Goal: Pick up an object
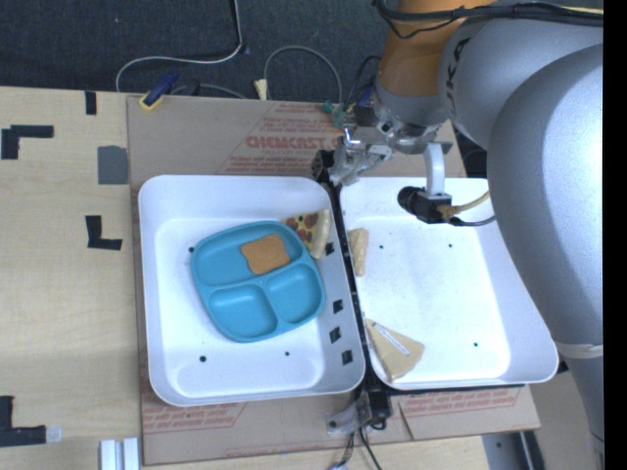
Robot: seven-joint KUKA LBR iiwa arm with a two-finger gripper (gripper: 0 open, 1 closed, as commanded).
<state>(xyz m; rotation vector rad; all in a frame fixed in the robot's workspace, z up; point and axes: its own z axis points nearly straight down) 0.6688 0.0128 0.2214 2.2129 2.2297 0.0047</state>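
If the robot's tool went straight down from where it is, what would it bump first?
Probably the shared rim at the bins' far end, just under the tool, though depth is hard to judge from this view.

The robot arm (534,116) is big, round and smooth, like a fat pipe. Most of it is shiny silver-grey, with soft light spots on its curved skin. Near the wrist sits a rounded orange band (431,13) (it looks a bit like a pumpkin). Thin black cables loop around the orange part and run along the top of the grey shell. Under the orange band comes a short grey ring, then small metal pieces with shiny edges. A little black block (423,203) hangs from a pale bracket there, with a thin pale wire curling out of it.
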